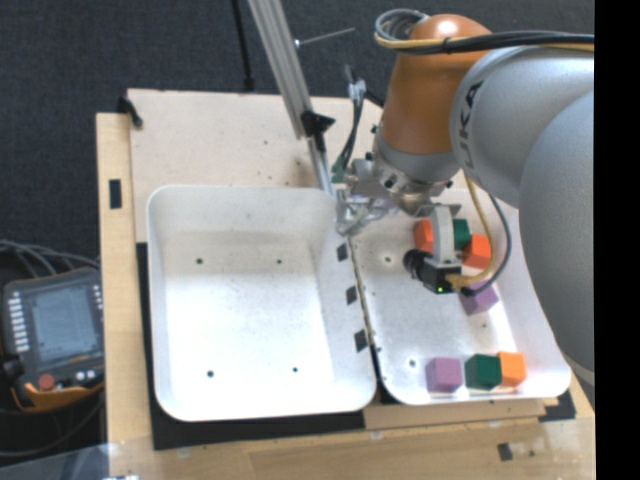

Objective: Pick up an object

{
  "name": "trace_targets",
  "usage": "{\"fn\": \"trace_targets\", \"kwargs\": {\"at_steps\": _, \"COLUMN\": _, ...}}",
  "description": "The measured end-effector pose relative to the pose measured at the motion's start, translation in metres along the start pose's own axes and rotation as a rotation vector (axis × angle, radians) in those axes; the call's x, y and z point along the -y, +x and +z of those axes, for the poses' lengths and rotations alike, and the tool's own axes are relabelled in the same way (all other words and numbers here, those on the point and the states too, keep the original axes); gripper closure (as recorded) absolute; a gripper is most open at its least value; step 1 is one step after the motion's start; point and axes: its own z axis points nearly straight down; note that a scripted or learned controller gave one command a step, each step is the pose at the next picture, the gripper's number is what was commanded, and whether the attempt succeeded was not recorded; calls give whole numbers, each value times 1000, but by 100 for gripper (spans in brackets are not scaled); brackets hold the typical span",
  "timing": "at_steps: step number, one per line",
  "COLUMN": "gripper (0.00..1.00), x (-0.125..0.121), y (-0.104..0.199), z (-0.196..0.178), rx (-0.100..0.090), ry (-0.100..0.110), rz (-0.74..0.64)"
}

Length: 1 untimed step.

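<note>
My gripper (348, 211) hangs under the orange-banded wrist, over the top left corner of the right bin (400, 318), close to the divider between the bins. Just right of it, partly under the arm, lie an orange block (425, 234), a green block (460, 234), a second orange block (479, 251) and a purple block (481, 299). Along the bin's front edge stand a purple block (443, 374), a green block (483, 371) and an orange block (512, 368) in a row. No block shows between the fingers.
The left bin (160, 218) lies beside the right one, its floor speckled with dirt. A slanted aluminium pole (285, 68) rises behind the bins. A teach pendant (55, 328) sits off the bench at the left.
</note>
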Motion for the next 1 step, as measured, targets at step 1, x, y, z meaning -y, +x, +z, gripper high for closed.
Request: {"fn": "trace_targets", "kwargs": {"at_steps": 1, "gripper": 100, "x": 2, "y": 51, "z": 14, "rx": 1, "ry": 4, "rz": 1}}
